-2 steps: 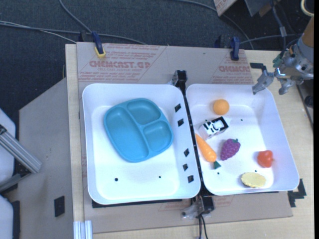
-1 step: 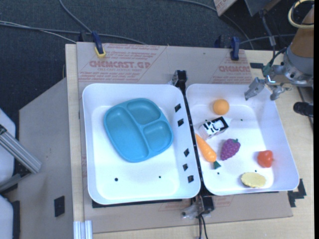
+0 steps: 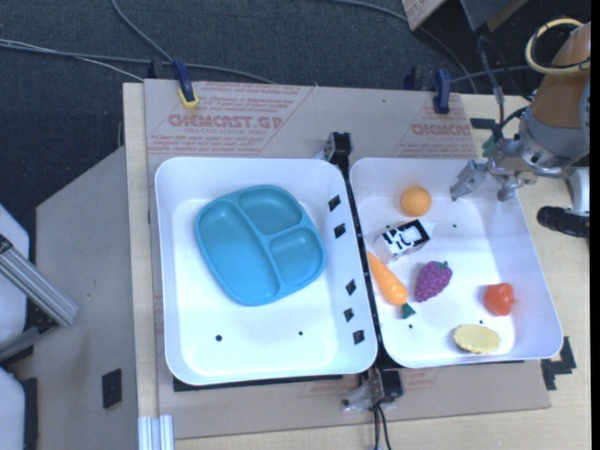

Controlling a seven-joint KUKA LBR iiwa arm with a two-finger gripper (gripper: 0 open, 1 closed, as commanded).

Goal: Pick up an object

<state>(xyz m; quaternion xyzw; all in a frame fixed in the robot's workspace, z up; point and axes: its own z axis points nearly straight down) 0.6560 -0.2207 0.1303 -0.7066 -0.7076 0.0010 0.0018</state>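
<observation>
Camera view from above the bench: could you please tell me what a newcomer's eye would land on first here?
The big blue divided plate in the left bin stands out first, lying alone on white. Next comes the scatter of small bright toys in the right bin: an orange ball, a carrot against the dividing wall, purple grapes and a red piece. The gripper hangs over that bin's far right corner.

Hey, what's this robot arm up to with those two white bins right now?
The grey arm's pincer hovers over the far right corner of the right white bin, holding nothing. Below it lie an orange ball, a black-and-white block, a toy carrot, purple toy grapes, a red toy tomato and a yellow piece. The left white bin holds a blue divided plate.
</observation>
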